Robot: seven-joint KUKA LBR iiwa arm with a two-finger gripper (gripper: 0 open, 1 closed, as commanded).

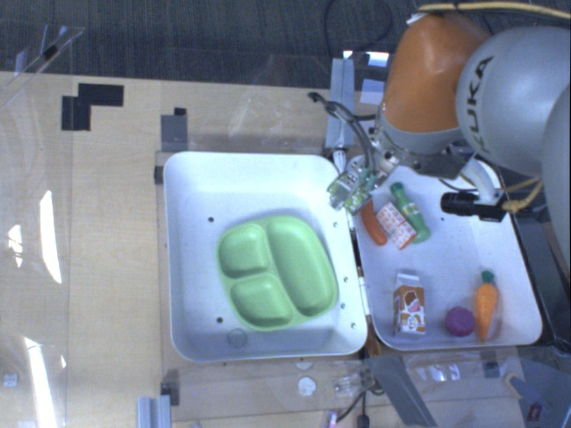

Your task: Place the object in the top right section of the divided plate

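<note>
Overhead, hand (353, 188) near plate (277, 271).

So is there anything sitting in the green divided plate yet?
No, all the compartments of the green divided plate in the left bin show bare green.

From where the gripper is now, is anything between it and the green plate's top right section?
Nothing visible. The gripper hangs over the left bin's right rim; only bare white floor separates it from the divided plate.
</note>
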